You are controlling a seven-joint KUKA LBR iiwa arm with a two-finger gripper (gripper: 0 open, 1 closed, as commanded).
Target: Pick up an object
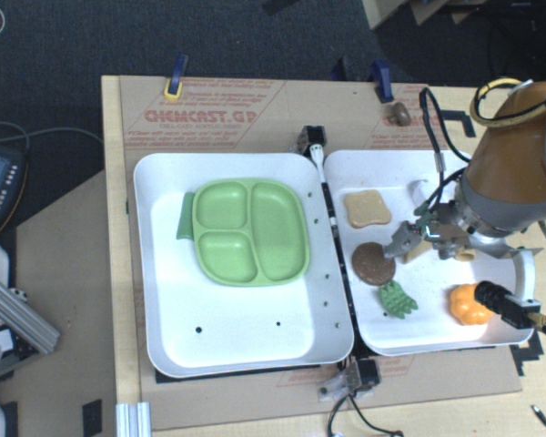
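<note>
Arm (512,162) reaches leftward, end effector (402,244) hovering beside brown patty (373,264).

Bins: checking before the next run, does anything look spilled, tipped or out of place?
Nothing stands out. The green tray lies flat in the left bin; toast, brown disc, green piece and orange piece lie apart in the right bin.
</note>
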